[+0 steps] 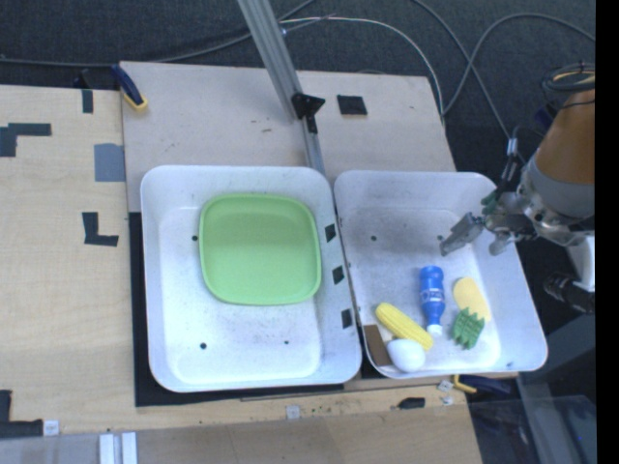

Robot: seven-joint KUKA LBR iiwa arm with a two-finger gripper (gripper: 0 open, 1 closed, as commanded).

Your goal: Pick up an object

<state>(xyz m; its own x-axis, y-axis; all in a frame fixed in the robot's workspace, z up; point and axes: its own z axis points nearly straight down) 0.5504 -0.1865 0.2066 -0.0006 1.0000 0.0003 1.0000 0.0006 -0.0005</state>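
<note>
Altogether, right bin [387, 201] holds five items; left bin [160, 259], one plate [259, 249].

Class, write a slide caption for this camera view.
Open gripper hovers over right bin holding toys; green plate in left bin.

A robotics lab — a plywood desk [222, 129] marked with tape patches, loose cables [406, 37] trailing behind, and two white bins [160, 259] beneath a metal pole [276, 51].
</note>
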